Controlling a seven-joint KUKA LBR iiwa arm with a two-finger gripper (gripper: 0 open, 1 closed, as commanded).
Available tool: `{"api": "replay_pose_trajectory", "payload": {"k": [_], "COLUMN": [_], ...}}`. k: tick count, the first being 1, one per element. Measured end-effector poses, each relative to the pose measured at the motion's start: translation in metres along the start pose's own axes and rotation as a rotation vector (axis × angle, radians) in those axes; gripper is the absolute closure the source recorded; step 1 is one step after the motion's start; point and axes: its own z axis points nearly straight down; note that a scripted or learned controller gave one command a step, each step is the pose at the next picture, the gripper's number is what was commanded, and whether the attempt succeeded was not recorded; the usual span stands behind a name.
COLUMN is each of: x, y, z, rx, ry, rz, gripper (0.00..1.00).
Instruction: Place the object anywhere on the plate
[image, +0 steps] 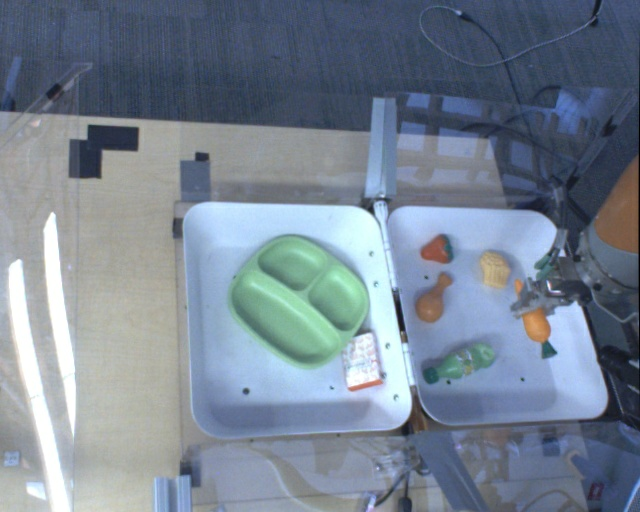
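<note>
Arm enters at the right edge, mostly cut off; just the orange band and grey wrist show. End effector (545, 290) sits low over the right bin (500, 395), near its right wall. Whether it's spread or pressed together, can't tell: too small and cluttered at the tip.

Carrot (539, 329) lies right at the end effector, just below the tip, partly overlapped by it; can't tell if it's pinched or merely touched.

Count, right bin: 5 items. Carrot; corn (494, 269) just left and slightly above the end effector; strawberry (436, 248) further left, near the bin's top; drumstick (433, 299) left, about level w/ the tip; green bottle (460, 363) below-left, lying on its side.

Left bin (210, 400): 2 items, both well left of the end effector. 1 green plate (299, 298) w/ three compartments, nothing on it. 1 small box (362, 361) touching the plate's lower right rim, next to the divider btwn bins. Box has red and white print, writing not readable.

2 bins total, side by side on the worktop (90, 330). Clear panels reflect glare at far left.
</note>
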Motion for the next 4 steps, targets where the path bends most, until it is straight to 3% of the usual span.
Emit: {"api": "replay_pose_trajectory", "payload": {"k": [1,2,3,4], "x": [0.076,0.139,0.241,0.241], "y": [0.016,0.060,0.038,0.038], "z": [-0.035,-0.034,-0.033,-0.033], "rx": [0.000,0.002,0.002,0.002], "ry": [-0.001,-0.001,0.000,0.000], "rz": [-0.052,-0.235,-0.311,-0.311], "gripper": [1.00,1.00,1.00,0.00]}}
